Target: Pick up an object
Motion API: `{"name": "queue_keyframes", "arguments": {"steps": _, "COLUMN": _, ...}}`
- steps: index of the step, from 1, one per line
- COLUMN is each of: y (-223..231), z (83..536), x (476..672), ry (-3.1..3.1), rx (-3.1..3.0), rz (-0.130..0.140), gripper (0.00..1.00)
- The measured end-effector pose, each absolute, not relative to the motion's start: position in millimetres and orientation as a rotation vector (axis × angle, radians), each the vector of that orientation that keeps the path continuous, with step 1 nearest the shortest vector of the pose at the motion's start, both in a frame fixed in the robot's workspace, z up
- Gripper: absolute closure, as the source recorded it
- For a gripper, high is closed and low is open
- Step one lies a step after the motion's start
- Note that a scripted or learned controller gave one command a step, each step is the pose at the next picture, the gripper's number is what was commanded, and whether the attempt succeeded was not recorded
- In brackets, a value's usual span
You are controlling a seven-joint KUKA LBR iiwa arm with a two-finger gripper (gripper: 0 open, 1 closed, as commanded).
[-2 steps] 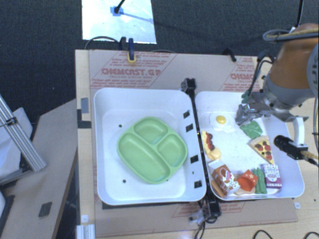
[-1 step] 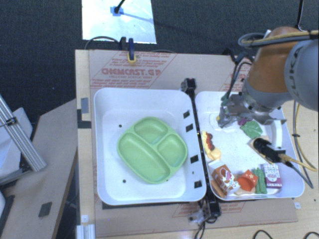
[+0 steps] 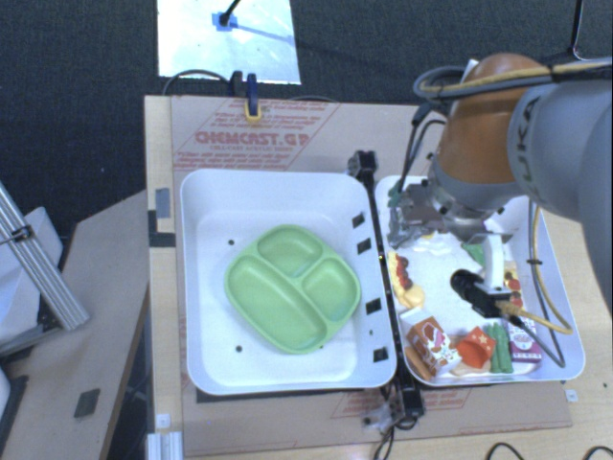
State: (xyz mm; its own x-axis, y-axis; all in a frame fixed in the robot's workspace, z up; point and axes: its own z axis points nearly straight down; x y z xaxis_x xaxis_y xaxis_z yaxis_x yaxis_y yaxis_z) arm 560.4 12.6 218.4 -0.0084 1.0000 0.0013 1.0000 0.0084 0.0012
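Overhead view of the surface, read left to right. The left bin holds a green plate with three compartments, lying flat near its middle, well apart from the arm.

Past the wall shared by the two bins, the end effector hangs over the far left corner of the right bin, pointing down. Whether it is spread or pressed together cannot be told from this angle, and nothing is seen pinched in it.

The nearest candidates lie just toward the camera from it, along the bin's left wall: a red-and-white piece and, touching it on the near side, a yellow piece. Both are small, with no clear long axis.

Further toward the near edge a small carton, an orange piece, a green piece and a pink packet sit in a tight row (each touching or just beside its neighbour).

Judged from this layout, the shortest move is a short shift toward the camera, then a descent onto the red-and-white piece.
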Motion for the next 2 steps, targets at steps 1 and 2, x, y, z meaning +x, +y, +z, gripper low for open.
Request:
{"name": "queue_keyframes", "arguments": {"steps": 1, "y": 29, "z": 215, "x": 569.9, "ry": -2.229, "rx": -2.215, "rz": -0.003, "gripper": 1.0}}
{"name": "queue_keyframes", "arguments": {"steps": 2, "y": 37, "z": 233, "x": 574.9, "ry": -2.229, "rx": -2.215, "rz": -0.004, "gripper": 1.0}}
